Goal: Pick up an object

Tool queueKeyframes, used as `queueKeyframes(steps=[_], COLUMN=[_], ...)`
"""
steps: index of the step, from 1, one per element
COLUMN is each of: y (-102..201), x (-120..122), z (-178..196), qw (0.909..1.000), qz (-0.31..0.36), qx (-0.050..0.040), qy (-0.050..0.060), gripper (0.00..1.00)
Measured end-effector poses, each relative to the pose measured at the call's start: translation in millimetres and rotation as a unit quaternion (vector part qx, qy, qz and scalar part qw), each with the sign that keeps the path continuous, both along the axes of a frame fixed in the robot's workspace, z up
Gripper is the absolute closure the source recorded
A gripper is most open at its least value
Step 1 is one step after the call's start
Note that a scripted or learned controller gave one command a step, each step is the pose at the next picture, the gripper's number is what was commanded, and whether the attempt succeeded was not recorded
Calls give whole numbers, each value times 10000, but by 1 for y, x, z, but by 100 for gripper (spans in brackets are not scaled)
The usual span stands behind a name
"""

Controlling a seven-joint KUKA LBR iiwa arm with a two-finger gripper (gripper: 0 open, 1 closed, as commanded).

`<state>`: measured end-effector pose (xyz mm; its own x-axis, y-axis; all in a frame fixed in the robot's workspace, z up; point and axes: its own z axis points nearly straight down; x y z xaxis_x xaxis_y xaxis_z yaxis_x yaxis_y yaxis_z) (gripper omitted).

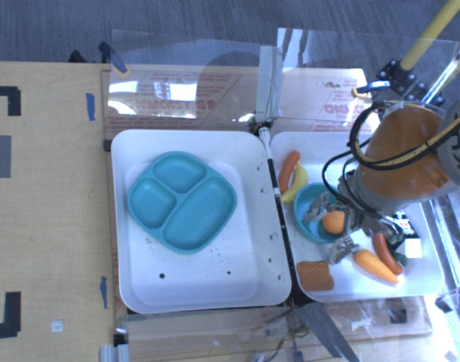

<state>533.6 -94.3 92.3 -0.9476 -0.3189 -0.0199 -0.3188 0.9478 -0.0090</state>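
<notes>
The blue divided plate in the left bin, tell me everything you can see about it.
The blue divided plate is a teal, plastic-looking dish with rounded corners and three compartments: two smaller ones toward the upper left and one larger one at the lower right, split by raised ridges. It lies flat and right side up, turned at a diagonal, near the middle of the left bin. Nothing sits in its compartments, and it touches only the bin's speckled white floor.

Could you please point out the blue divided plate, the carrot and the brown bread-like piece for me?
blue divided plate (182, 200): camera view, middle ridge.
carrot (376, 266): camera view, mid-body.
brown bread-like piece (315, 275): camera view, top face.
</notes>
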Motion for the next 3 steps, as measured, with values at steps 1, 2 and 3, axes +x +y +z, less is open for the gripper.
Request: queueKeyframes(steps=[1, 2, 3], y=[2, 1, 2], x=[4, 1, -1], z=[-1, 0, 0], qw=[9998, 9992, 9986], qz=[-218, -410, -519], qx=[13, 30, 26], qy=[24, 0, -3], gripper=[0, 0, 0])
